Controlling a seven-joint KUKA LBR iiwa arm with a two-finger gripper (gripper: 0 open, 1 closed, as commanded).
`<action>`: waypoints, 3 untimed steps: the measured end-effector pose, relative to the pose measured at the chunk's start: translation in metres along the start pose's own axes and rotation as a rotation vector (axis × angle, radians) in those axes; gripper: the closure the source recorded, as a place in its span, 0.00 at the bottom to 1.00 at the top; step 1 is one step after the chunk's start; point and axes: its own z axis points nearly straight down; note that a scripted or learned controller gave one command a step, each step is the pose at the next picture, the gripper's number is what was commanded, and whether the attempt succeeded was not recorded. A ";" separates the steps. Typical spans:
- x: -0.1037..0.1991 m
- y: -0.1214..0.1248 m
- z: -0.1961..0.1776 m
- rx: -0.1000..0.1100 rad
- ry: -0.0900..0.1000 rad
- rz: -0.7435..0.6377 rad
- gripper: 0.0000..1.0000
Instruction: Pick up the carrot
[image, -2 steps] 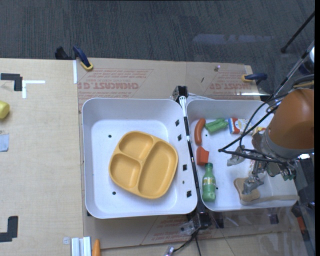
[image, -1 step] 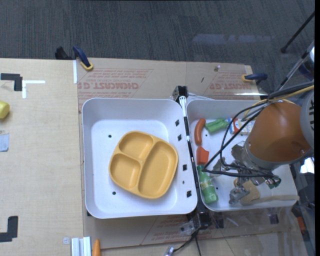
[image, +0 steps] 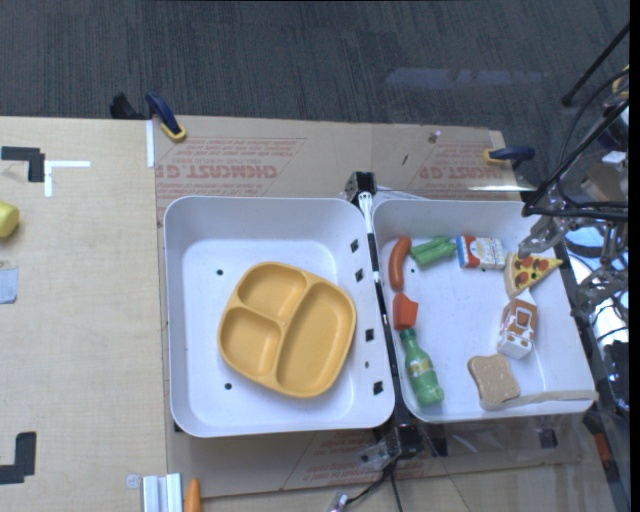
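Note:
In the right bin (image: 560, 392), a slim orange-red piece that I take for the carrot (image: 399, 262) lies along the left wall, pointing toward the far edge. A shorter red-orange chunk (image: 404, 312) sits just below it, and I cannot tell for sure which of the two is the carrot. A green vegetable piece (image: 432, 250) touches the upper right of the long piece. Nothing covers either piece.
The right bin also holds a green bottle (image: 420, 368), a bread slice (image: 492, 380), a small carton (image: 517, 328), a pizza slice (image: 530, 270) and a red-white packet (image: 483, 252). A yellow divided plate (image: 288, 328) lies in the left bin (image: 190, 300). Cables and metal struts (image: 580, 200) crowd the right edge.

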 end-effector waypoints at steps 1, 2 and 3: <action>-0.042 0.099 0.081 -0.004 0.006 0.066 0.00; -0.062 0.116 0.141 -0.002 0.009 0.459 0.00; -0.099 0.190 0.181 -0.003 0.010 0.412 0.00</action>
